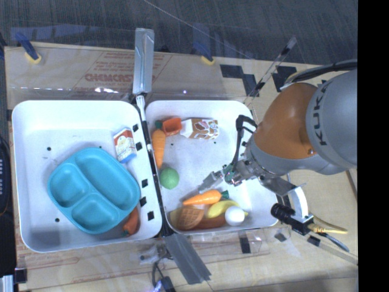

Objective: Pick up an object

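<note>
Two white plastic bins [36,163]: I see right bin's centre floor bare; gripper [220,179], jaw state unclear, above orange toy carrot [202,198]; left holds blue divided tray [93,189].

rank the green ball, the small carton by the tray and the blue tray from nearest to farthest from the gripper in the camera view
1. Green ball, in the right bin, to the left of the gripper.
2. Small carton, in the left bin near the divider.
3. Blue tray, farther left in the left bin.
</note>
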Controlling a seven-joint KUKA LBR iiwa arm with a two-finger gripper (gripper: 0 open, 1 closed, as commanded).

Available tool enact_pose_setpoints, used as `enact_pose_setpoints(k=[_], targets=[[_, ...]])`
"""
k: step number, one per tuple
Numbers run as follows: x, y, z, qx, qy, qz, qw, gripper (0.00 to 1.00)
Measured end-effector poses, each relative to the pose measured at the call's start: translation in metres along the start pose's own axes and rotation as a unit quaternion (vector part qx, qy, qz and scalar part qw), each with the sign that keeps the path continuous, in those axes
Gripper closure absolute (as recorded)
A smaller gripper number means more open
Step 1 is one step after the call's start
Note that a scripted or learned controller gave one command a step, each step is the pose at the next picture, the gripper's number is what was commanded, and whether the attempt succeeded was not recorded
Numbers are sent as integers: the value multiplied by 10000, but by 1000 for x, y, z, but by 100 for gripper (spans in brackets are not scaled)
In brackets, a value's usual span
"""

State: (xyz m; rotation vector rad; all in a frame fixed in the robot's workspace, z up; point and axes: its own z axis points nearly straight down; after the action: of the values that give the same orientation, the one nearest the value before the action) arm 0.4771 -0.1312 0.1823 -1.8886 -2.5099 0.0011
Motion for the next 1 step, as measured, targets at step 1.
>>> enact_pose_setpoints(k=[1], targets=[[20, 6, 91, -7, 5, -385, 9993, 0]])
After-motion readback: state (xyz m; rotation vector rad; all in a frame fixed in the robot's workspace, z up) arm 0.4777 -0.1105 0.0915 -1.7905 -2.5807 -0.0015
